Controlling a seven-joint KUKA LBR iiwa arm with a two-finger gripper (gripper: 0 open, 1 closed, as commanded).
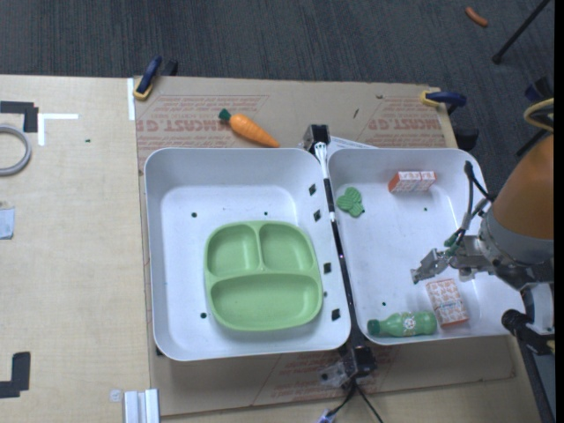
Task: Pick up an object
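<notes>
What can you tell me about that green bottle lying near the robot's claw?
The green bottle looks like a small plastic toy, bright green with a pale round label on its middle. It lies on its side in the right bin, along the near wall, neck pointing left toward the divider between the bins. Its base end sits close beside a small printed box; I cannot tell whether they touch. The gripper hangs above and to its right, apart from the bottle.
</notes>
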